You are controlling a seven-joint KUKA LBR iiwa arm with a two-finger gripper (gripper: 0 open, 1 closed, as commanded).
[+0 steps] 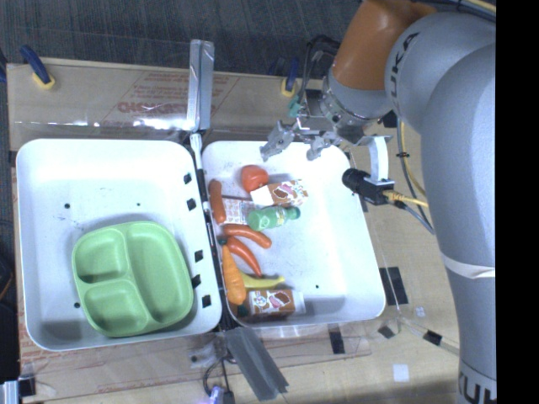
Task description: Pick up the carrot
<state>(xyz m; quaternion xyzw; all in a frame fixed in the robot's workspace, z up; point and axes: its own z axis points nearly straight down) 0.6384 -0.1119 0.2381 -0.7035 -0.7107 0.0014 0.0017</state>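
The carrot (pixel 232 278) is a plain orange, tapered piece with a smooth, slightly glossy skin, thicker toward its lower end and narrowing toward the top. It lies flat in the right bin (pixel 354 259), hard against that bin's left wall, at about 7 o'clock from the bin's middle. Its long axis runs nearly straight up and down the view, from 12 to 6 o'clock with a slight lean, the narrow tip toward 12 and the blunt end toward 6, where it touches a brown packet (pixel 271 302).

Just at its 3 o'clock side lie a yellow banana (pixel 268 283) and two curved red-orange peppers (pixel 247 236). Farther toward 12 o'clock sit a sausage (pixel 217 201), a green bottle (pixel 271 218), a tomato (pixel 253 177) and a small printed carton (pixel 284 194).

The gripper (pixel 296 145) hovers over the far rim of the right bin, at 1 o'clock from the carrot and well apart from it. Its two fingers (pixel 275 146) are spread apart with nothing between them.

The left bin (pixel 50 167) holds a green divided plate (pixel 131 278). Both bins rest on the counter (pixel 101 87).
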